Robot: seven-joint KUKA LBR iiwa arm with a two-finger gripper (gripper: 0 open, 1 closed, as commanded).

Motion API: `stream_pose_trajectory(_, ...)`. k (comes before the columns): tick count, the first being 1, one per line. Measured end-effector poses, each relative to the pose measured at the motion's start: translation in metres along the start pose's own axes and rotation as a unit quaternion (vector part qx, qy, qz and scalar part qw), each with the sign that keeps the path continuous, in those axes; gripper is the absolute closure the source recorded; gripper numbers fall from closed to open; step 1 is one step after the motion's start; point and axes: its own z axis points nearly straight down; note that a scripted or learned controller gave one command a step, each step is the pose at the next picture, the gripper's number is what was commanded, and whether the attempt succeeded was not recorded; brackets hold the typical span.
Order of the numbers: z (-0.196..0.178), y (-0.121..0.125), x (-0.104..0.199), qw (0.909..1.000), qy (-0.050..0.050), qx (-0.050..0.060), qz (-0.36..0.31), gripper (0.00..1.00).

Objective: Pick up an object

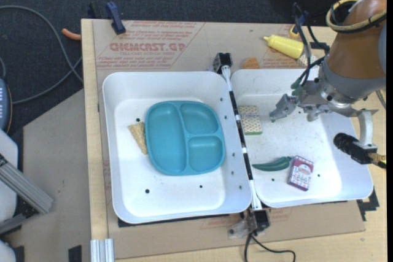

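My gripper (296, 112) hangs over the upper middle of the right bin (344, 190), its two fingers spread apart and open, with nothing between them. Left of it, a small green-and-tan patterned pad (249, 119) lies against the bin's left wall. Lower in the bin lie a green pepper-shaped piece (272, 163) and, touching its right end, a small red and white box (300, 173). In the left bin (123, 187) sits a teal divided plate (184, 137) with a tan cracker-like piece (138, 135) half tucked under its left edge.
A yellow object (284, 45) and a small orange thing (250, 62) lie on the bench behind the right bin. A blue clamp (115, 16) sits at the bench's back left corner. A black fitting (350, 145) juts over the right bin's right rim.
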Motion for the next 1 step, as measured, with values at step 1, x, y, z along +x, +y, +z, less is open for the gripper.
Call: stream_pose_trajectory(1,-0.034,0.1151,-0.0293,1.0,-0.001,-0.001,0.0,0.0)
